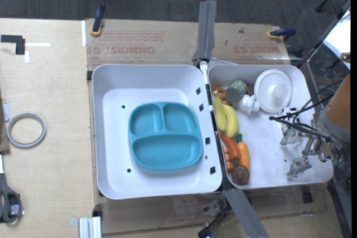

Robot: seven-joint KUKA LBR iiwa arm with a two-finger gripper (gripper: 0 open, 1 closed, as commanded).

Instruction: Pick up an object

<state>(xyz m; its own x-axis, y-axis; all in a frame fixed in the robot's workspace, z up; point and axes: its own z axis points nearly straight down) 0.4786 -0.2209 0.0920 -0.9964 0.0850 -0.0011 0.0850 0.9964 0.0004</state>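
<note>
The right bin (268,142) holds several items along its left wall: yellow bananas (227,119), an orange carrot (242,154), a red-orange piece (229,146) and a brown round thing (240,175). At its back lie a white bowl (273,90), a small white cup (249,103) and a green-grey ball (238,87). My gripper (293,153) hangs low over the bin's right side. Its metal fingers (288,139) stand apart with nothing between them. It is well right of the carrot and in front of the bowl.
The left bin (109,136) holds a blue divided plate (165,135). A metal bar (205,30) runs back from between the bins. A grey tape roll (25,130) and scissors (8,204) lie on the wooden bench at left. Clamps (98,19) hold the cardboard at the back.
</note>
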